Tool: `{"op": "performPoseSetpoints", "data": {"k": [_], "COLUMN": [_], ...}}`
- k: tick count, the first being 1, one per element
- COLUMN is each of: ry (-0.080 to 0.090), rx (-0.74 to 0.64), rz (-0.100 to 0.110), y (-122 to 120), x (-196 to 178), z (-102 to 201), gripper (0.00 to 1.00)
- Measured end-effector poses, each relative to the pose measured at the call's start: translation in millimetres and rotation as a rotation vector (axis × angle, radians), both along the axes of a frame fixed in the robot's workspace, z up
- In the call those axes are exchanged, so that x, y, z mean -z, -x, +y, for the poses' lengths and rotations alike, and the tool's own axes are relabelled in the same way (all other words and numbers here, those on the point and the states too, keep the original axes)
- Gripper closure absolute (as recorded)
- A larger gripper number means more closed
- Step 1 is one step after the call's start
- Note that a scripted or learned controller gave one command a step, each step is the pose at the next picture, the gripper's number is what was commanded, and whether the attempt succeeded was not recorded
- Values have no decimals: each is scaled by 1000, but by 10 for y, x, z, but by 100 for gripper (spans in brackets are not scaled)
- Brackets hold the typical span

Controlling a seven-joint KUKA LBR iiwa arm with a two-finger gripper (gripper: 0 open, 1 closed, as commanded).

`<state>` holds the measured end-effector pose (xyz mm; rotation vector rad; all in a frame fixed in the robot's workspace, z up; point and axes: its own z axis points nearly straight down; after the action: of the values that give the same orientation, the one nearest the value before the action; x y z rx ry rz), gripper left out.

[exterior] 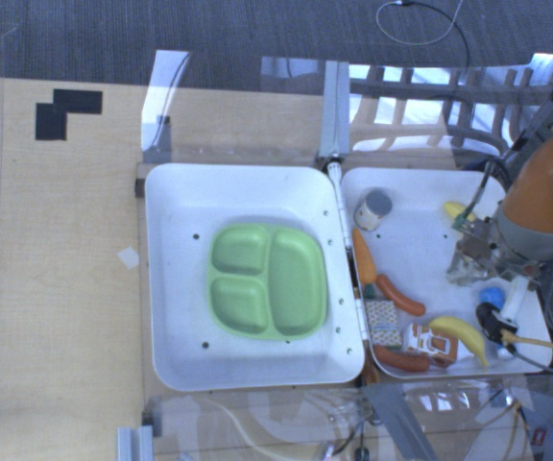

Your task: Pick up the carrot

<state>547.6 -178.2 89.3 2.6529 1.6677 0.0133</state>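
- The table [56, 257] carries two white bins side by side.
- The left bin [176, 209] holds a green divided plate [267, 279].
- The right bin [411, 248] holds the small items.
- The arm [545, 195] reaches over the right bin's right side; its tool [470, 262] points down near the bin floor, and I cannot tell its state.
- A banana [461, 334] lies near the front wall.
- The carrot [364, 258] lies along the right bin's left wall, well apart from the tool.
- A sausage [399, 295] lies just beside the carrot.
- A can [372, 209] stands behind the carrot.

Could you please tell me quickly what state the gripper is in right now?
Gripper: cannot be told; it hangs over the right bin, apart from the carrot.
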Motion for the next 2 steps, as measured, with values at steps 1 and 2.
{"op": "performPoseSetpoints", "data": {"k": [1, 2], "ry": [0, -3], "rx": [-6, 243], "rz": [6, 2], "y": [-587, 53], "x": [-1204, 3], "z": [-186, -94], "gripper": [100, 100]}}
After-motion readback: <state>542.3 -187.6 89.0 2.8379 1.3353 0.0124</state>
